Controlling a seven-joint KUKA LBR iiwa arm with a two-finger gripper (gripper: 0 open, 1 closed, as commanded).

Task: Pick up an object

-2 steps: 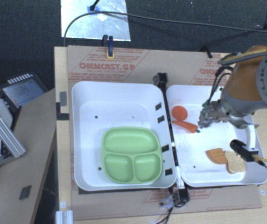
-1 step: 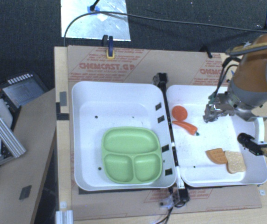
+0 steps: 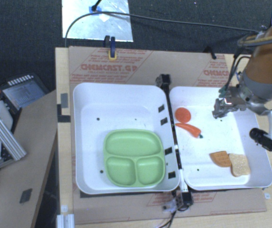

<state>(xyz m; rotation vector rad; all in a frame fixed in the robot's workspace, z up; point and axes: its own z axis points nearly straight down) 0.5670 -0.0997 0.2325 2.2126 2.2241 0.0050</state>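
Hovering over the upper part of the right bin (image 3: 264, 167), the gripper (image 3: 220, 109) sits well apart from anything it could lift — I can't tell from here whether it is released or clenched, and I see nothing caught in it. The candidates lie below and to its left: a round orange-red piece (image 3: 183, 114) near the divider, an orange carrot-like piece (image 3: 189, 129) just beside it, and two bread-like pieces (image 3: 220, 158) (image 3: 239, 165), touching each other, toward the bin's near edge. The left bin (image 3: 86, 103) holds a green divided plate (image 3: 133, 156).

My worry is the descent. Straight down from where it hangs, I judge it would meet bare bin floor and come up with nothing. The flat pieces look low and thin — a slightly offset approach could push one along the slick floor or pin it against the divider instead of gripping it. The touching bread pieces could also shift together.
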